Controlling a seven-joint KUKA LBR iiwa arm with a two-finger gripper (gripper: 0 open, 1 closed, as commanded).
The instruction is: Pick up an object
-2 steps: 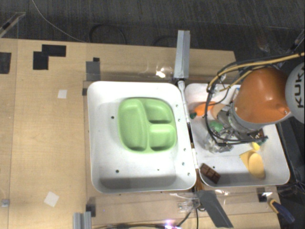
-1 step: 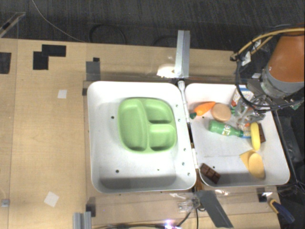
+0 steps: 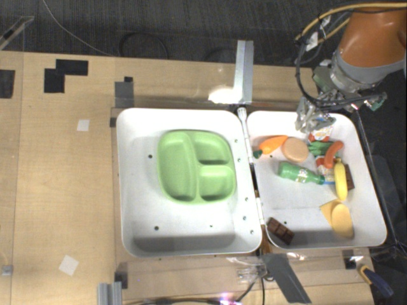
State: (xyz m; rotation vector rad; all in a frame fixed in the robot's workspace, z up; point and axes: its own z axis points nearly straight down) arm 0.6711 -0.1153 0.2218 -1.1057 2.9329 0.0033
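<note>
The bench (image 3: 57, 189) is pale wood and carries 2 shallow white bins side by side, their inner rims touching.

The left bin (image 3: 137, 221) holds 1 thing, a green tray (image 3: 194, 165) with 3 compartments, lying flat near the bin's middle.

The right bin (image 3: 292, 208) holds the loose items. The arm (image 3: 375, 30), grey with an orange band, reaches in from the upper right and ends over this bin's far edge. Its gripper (image 3: 310, 118) hangs at the bin's upper rim, just above the cluster of items; whether the fingers are spread or closed cannot be told, and nothing can be seen between them.

Among the items, a green bottle (image 3: 300, 173) lies on its side near the bin's middle. A yellow wedge (image 3: 339, 217) sits near the right front corner. A banana (image 3: 341, 179) lies lengthwise toward the right wall, just beside the bottle's cap end. A carrot (image 3: 273, 144) lies at the left, touching a tan bun (image 3: 295, 150). A red chilli (image 3: 331, 152) lies right of the bun. A brown chocolate bar (image 3: 280, 230) rests at the front left corner, well apart from the others.
</note>
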